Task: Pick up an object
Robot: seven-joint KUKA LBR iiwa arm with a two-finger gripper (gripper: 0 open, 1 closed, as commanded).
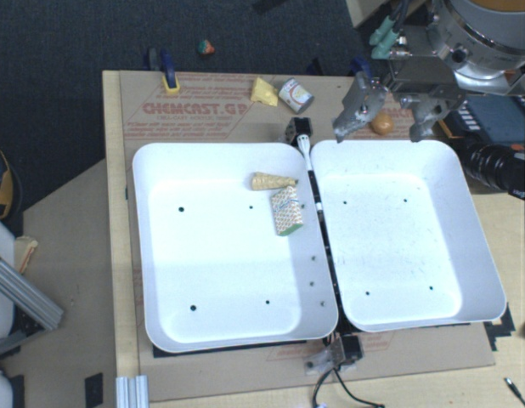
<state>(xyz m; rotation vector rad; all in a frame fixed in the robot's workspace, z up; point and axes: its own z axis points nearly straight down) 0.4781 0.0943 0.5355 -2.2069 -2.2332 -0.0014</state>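
In the left bin, near its upper right part, lie a beige cone-shaped piece and just below it a green-and-white patterned packet. My gripper hangs over the far rim of the right bin, its fingers spread wide and open. A small orange-brown ball rests on the bench behind that rim, seen in the gap between the fingers but touching neither of them.
Behind the bins on the cardboard lie a yellow chunk, a small white box and a black piece at the divider. A blue-and-yellow clamp stands at the far left edge.
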